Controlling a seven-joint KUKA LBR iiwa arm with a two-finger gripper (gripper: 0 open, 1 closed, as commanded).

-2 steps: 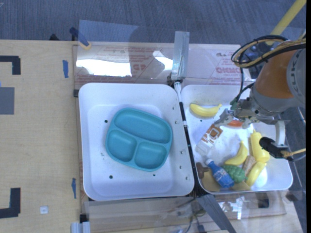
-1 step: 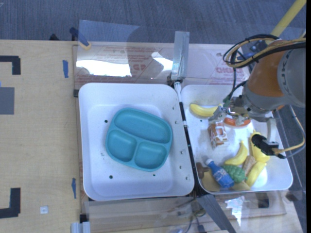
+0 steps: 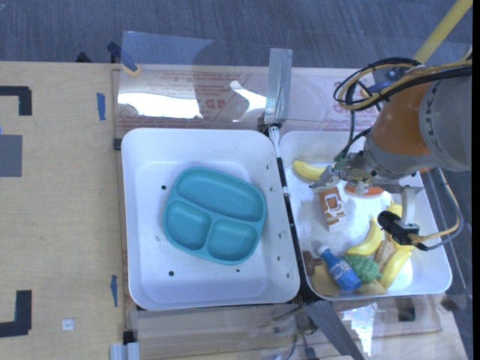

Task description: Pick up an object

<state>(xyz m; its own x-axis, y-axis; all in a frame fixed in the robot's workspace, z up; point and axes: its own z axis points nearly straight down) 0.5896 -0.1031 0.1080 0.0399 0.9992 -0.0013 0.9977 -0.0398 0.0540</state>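
the tool [image 3: 358, 180] hangs over the right bin [image 3: 435, 276], above a small orange-and-white box [image 3: 331, 205]; its grip state i cannot tell. crowded bananas [image 3: 309, 171] and a blue bottle [image 3: 340, 269] nearby could cause a glancing, failed grasp.

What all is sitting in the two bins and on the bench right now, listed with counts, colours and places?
Shallow white bins: 2, white, side by side on the bench.
Teal three-compartment plastic plate: 1, teal, middle of left bin.
Yellow toy bananas: about 3, yellow, right bin, one near its far edge, two near the front.
Small orange-and-white carton: 1, right bin centre.
Blue toy bottle: 1, blue, right bin front.
Green bumpy toy: 1, green, beside the bottle.
Grey arm with orange band: 1, over right bin.
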